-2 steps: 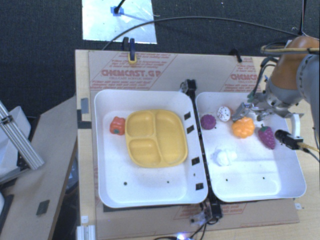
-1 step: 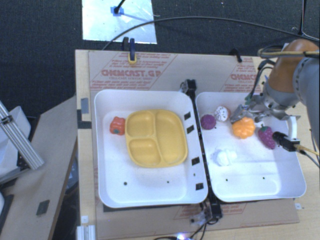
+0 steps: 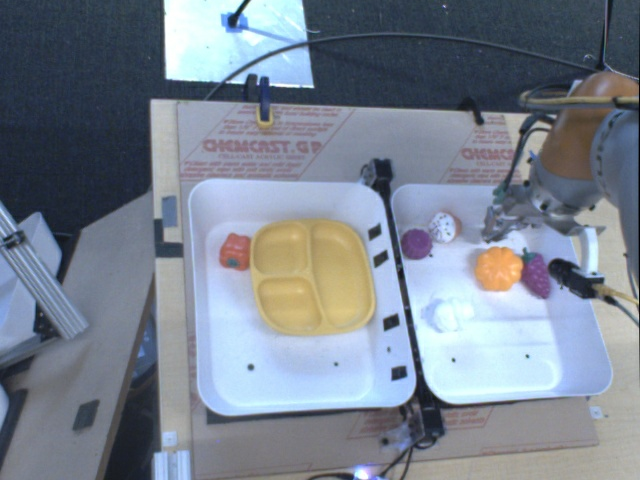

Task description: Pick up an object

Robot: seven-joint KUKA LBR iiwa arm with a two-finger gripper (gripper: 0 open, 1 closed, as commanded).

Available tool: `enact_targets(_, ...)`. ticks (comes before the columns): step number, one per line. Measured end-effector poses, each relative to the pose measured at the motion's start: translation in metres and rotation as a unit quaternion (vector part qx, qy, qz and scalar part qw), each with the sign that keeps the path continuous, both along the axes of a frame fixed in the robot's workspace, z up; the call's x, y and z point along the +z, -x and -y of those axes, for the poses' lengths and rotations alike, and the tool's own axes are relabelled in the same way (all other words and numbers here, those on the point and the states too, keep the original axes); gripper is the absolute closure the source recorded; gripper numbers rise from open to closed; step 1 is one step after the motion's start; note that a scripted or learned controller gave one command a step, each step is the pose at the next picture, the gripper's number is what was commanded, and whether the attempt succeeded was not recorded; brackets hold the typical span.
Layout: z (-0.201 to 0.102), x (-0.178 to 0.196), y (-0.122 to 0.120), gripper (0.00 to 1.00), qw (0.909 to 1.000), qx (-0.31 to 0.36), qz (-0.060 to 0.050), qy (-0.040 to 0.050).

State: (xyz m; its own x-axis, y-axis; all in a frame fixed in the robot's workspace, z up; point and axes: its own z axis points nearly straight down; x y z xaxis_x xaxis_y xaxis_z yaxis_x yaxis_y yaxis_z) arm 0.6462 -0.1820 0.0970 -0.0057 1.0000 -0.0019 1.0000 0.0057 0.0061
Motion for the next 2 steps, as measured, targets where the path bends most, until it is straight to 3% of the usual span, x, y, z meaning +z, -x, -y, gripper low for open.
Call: enact_targets(2, 0.0, 0.13, 0.002, 1.0, 1.0, 0.0, 0.002, 0.0004)
